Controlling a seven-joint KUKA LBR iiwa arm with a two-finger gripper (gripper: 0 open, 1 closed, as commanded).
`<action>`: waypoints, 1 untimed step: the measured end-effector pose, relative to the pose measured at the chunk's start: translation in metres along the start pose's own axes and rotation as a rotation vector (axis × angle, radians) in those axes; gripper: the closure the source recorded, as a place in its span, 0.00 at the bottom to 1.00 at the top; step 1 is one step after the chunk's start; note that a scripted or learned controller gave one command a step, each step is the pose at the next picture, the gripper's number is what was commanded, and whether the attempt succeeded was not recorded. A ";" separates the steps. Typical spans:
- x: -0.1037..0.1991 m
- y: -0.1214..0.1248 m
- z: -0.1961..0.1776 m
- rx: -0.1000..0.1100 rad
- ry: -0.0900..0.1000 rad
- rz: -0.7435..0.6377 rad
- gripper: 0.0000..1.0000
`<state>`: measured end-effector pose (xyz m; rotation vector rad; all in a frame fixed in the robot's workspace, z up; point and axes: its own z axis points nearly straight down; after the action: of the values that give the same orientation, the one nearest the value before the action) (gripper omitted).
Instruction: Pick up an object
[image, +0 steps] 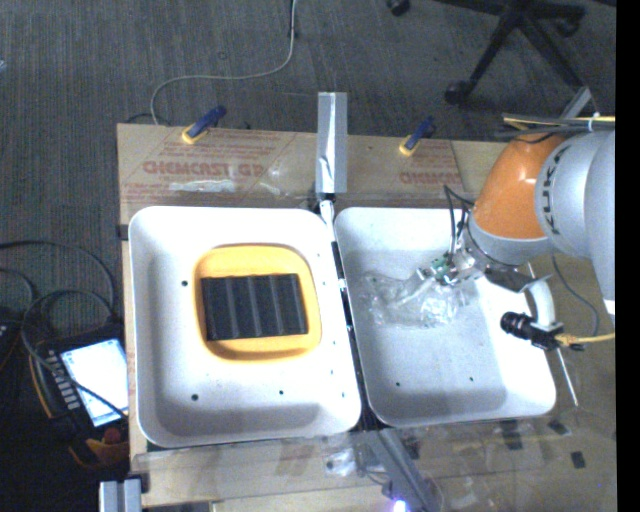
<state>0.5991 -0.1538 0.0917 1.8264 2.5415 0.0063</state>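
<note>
Crumpled clear plastic wrap in the right bin, spread across the middle of the floor, just left of the gripper and seemingly touching it at the wrap's far right end. Glossy, see-through, creased into folds with pale highlights, hard to separate from the white floor beneath; exact outline unclear. Gripper low over the bin's far right part, at the end of the grey arm with its orange band, reaching in from the right. Small green and dark parts at the tip; finger spread impossible to tell, tip too small and mixed with the wrap's glare. No sure sign of the wrap between them. In the left bin, well apart from the gripper, a yellow tray with a dark ribbed insert, lying flat near the middle.
</note>
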 end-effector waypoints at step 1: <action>-0.014 -0.024 0.000 -0.004 -0.001 0.015 0.00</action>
<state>0.5805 -0.1744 0.0918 1.8434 2.5259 0.0105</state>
